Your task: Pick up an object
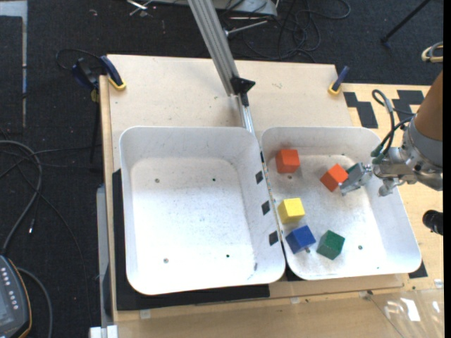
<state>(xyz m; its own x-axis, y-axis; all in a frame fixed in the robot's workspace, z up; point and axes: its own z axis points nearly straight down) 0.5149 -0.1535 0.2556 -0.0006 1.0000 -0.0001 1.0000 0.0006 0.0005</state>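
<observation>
The gripper (350, 177) touches 1 orange cube (333, 178) in the right bin (394, 220).

The grey arm (428, 136) carries looping black cables and ends in a metallic grey pincer (354, 177).

Two white bins sat side by side on a plywood bench (211, 90): left bin (190, 210), right bin (394, 224). Aluminium pole (215, 41) ran in from 12 o'clock to their seam. Blue-yellow clamps at 10 o'clock (111, 72) and 1 o'clock (338, 79). Black cables (28, 174) at 9 o'clock.
</observation>
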